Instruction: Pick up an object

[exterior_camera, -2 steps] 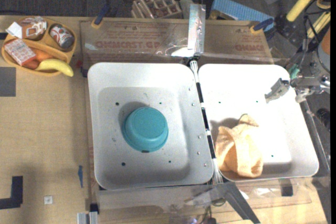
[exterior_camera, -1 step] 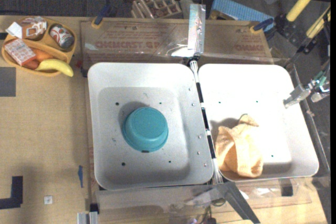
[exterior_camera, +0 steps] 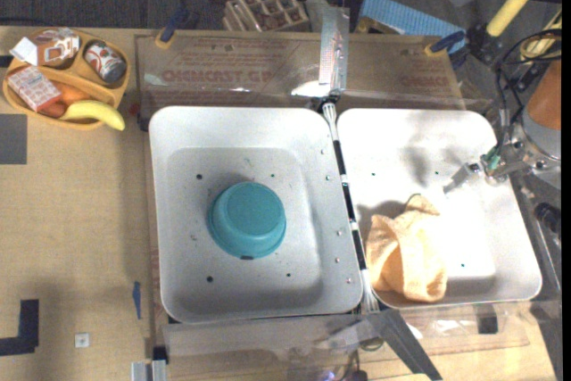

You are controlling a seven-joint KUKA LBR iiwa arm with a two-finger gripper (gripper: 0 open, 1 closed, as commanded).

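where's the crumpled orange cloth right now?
The crumpled orange cloth lies in the right white bin, at its near-left corner beside the divider, below-left of the gripper.

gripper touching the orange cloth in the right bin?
Apart. Camera view shows bare white bin floor between the gripper and the crumpled orange cloth.

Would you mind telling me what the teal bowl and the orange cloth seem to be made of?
The bowl looks like moulded plastic: smooth, uniformly teal, with a soft sheen, lying upside down. The cloth looks like soft fabric, matte and crumpled into folds, though the weave is too small to tell.
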